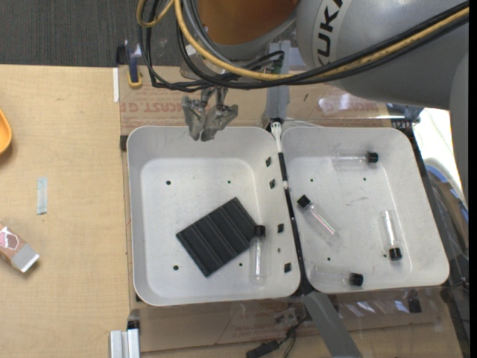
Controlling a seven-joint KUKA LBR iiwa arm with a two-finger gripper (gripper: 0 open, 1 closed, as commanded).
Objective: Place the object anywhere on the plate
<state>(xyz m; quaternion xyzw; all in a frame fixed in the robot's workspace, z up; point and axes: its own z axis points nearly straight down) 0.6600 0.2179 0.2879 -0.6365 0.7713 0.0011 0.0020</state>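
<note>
Plate (218, 236), a black ribbed slab, lies tilted in the left bin (149, 155); a clear tube (258, 256) touches its right edge. Above the bin's far rim hangs the gripper (209, 130), fingers nearly together, pinching nothing.

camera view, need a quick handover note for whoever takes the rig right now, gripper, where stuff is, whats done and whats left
Gripper: above the far rim of the left bin, nothing between its fingers; open or shut not clear.
Dark ribbed plate: lies flat in the left bin.
Clear tube with black cap: in the left bin, at the plate's right edge, not on it.
Right bin: three more capped tubes and a loose black cap.
Done: nothing on the plate yet.
Left: pick up a tube and set it on the plate.
</note>
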